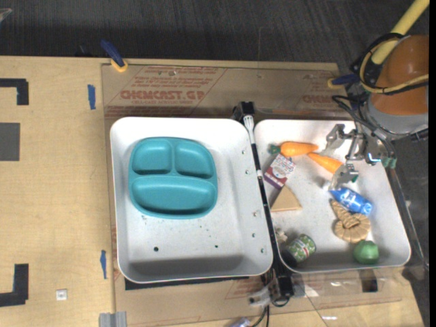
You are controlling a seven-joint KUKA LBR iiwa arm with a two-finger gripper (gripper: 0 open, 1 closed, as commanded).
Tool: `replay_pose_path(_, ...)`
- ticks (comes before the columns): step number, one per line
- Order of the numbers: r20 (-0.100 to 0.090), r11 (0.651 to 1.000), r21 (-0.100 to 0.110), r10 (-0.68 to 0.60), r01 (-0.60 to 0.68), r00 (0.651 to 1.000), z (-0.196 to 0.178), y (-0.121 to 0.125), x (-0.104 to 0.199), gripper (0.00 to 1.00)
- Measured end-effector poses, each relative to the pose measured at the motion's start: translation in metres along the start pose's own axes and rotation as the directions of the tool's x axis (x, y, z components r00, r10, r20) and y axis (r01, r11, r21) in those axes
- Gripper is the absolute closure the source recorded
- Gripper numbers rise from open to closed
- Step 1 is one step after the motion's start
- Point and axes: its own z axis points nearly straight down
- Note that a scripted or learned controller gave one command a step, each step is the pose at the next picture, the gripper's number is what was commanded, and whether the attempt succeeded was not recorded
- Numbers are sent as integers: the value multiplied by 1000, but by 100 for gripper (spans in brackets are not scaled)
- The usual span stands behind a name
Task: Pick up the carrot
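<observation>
The tabletop carries two white bins side by side. The left bin holds a blue divided plate. The right bin holds many small things, so the arm works there. A carrot lies in the far part of this bin, with its green end to the left. A second orange piece lies just beside it on the right; I cannot tell if it is also a carrot. The tool hangs just right of that orange piece, near its tip, probably to come down on it. Whether the tool is open or closed I cannot tell, and I see nothing held in it. Nearer are a blue packet, a woven ring and a green ball.
</observation>
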Motion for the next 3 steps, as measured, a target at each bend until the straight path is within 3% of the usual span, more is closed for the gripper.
replay_pose_path(1, 21, 964, 0, 266, -266, 964, 42, -28, -20, 0)
replay_pose_path(2, 12, 963, 2, 270, -271, 963, 41, 8, -34, 0)
replay_pose_path(3, 15, 925, -3, 379, -379, 925, 42, -9, -7, 0)
